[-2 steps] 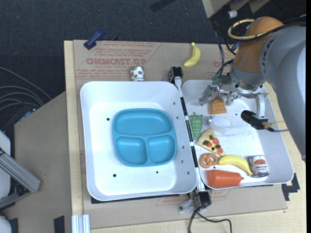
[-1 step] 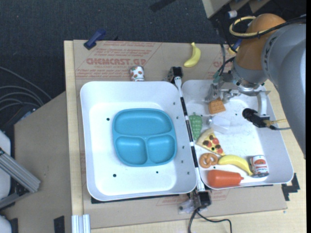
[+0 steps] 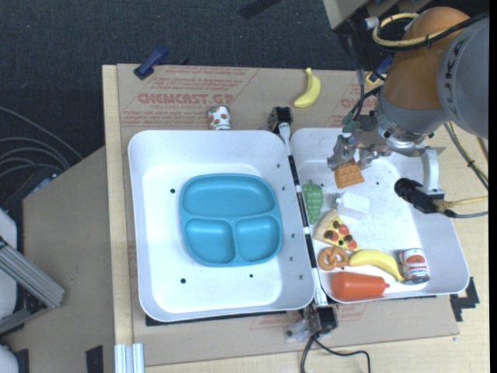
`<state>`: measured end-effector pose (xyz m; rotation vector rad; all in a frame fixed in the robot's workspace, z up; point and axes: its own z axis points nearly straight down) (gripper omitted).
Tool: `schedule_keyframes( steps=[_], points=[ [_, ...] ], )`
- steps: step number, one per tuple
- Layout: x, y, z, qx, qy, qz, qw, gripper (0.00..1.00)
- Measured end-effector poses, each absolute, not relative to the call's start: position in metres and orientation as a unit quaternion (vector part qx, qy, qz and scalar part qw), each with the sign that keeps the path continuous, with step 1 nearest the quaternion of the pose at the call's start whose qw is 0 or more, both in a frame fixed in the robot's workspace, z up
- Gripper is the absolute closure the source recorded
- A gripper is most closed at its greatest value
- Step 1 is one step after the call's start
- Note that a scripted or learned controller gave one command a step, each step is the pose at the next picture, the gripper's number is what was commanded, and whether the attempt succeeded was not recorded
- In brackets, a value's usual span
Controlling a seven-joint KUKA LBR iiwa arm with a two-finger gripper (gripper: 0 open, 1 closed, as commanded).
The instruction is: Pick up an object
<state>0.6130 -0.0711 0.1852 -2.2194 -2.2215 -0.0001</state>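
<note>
- The jaws [image 3: 347,155] are low in the right bin [image 3: 454,243], near its back wall. A small tan waffle [image 3: 349,176] sits right at their tips. It looks nipped at its top edge, but I cannot tell if the jaws are clamped on it or only touching it.
- The waffle is the thing most likely being picked. It is in the back part of the right bin, close to the wall between the two bins.
- Just in front of the waffle lies a white block [image 3: 355,204]. A green toy [image 3: 312,200] lies to its left, by the wall between the bins.
- Nearer the front are a pizza slice [image 3: 335,231], a pretzel [image 3: 330,258], a banana [image 3: 377,262], a can [image 3: 415,266] and a red-orange toy [image 3: 359,285].
- The left bin [image 3: 151,208] holds a blue tray [image 3: 230,217].
- On the surface [image 3: 186,99] behind the bins lie a second banana [image 3: 308,90] and a little cup [image 3: 220,116].
- I think this is the grab step: the arm [image 3: 419,68] is down at the waffle and the lift has not begun.
- Next, the jaws need a firm pinch on the waffle. Then they should go straight up, slowly, so it does not slip out or bump the white block.
</note>
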Motion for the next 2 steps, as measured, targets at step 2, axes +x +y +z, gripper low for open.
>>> schedule_keyframes(
  steps=[2],
  points=[
    [0.558,0.036,0.228,-0.707,-0.708,0.0006,0.002,1.00]
  ],
)
